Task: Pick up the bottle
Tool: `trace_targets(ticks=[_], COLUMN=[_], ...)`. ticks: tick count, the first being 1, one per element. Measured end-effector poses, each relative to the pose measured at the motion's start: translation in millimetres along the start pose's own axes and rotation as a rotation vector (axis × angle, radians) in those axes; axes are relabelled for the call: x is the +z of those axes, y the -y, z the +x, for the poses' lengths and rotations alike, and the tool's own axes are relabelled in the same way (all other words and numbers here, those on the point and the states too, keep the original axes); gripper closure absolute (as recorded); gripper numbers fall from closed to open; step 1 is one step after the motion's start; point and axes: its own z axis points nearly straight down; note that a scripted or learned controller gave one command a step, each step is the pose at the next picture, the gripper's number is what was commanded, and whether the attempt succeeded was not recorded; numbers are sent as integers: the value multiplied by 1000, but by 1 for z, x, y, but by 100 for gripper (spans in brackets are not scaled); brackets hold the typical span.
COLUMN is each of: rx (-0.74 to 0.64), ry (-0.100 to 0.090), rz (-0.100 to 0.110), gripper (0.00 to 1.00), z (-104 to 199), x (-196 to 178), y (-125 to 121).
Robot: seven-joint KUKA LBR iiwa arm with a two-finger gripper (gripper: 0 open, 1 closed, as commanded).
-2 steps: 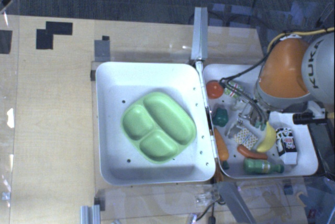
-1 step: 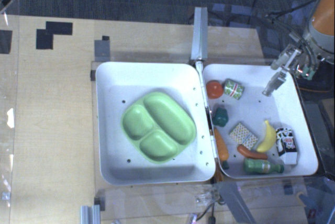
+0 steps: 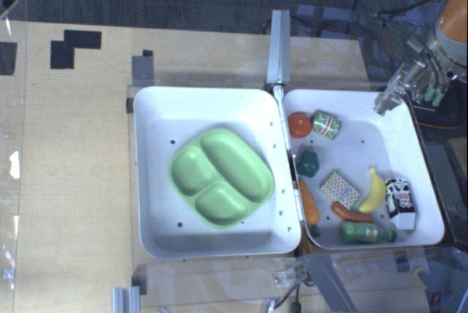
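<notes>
Nearest the camera, along the near wall of the right bin [image 3: 431, 231], lies the green bottle [image 3: 367, 232], on its side with its length running left to right. From my seat I judge the task is at its very start: my gripper [image 3: 389, 101] hangs at the far right corner of that same bin, above the rim, holding nothing, and the view is too small and blurred for me to tell how its fingers stand. Working outward from it, I see a green can [image 3: 327, 124] and a red ball [image 3: 299, 124] at the far left of the bin, a yellow banana [image 3: 374, 191] and a small carton [image 3: 400, 203] nearer, then a red pepper [image 3: 352, 214] lying just beside the bottle on its far side. So the bottle sits well apart from the claw, toward the near side and slightly left. My next move, I reckon, calls for travelling near-ward over the banana, turning the wrist across the bottle's length, and descending without clipping that pepper.
</notes>
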Motion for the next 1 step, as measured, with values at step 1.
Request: trace_targets(ticks=[1], rx=[318], ry=[-12], rz=[6], gripper=[100], z=[7], x=[12], y=[-20])
